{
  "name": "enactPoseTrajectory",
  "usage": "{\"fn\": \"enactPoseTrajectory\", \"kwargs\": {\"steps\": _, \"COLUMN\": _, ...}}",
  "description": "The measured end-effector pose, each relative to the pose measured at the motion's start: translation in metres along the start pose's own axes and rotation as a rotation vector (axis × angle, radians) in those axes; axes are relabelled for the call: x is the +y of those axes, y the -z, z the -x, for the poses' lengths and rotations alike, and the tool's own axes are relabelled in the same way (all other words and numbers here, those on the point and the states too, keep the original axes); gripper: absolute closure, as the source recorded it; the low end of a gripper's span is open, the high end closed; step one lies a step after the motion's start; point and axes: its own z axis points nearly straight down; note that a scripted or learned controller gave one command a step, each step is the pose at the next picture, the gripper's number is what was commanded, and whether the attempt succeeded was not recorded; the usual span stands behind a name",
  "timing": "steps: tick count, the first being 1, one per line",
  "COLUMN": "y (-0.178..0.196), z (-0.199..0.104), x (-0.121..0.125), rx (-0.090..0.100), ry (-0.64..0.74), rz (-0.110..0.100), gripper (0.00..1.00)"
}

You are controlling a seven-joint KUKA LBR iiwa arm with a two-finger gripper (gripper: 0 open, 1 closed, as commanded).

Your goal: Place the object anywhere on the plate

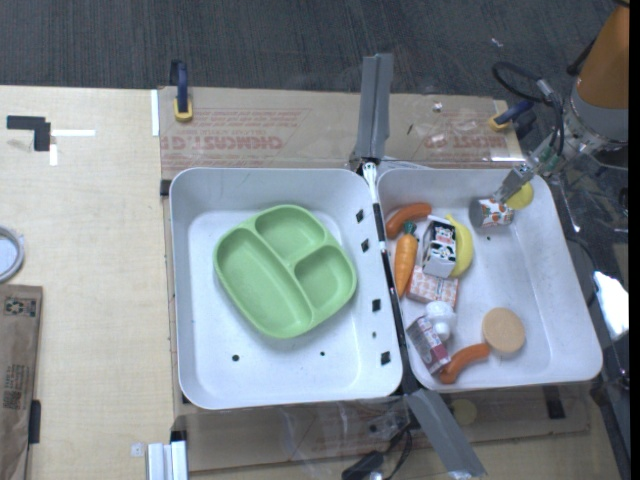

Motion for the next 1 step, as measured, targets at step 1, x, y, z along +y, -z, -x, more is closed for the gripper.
{"fn": "enactPoseTrajectory", "kwargs": {"steps": 1, "y": -0.0455, "z": -0.0503, "x": 0.0244, "rx": 0.002, "ry": 0.035, "rz": -0.001, "gripper": 1.0}}
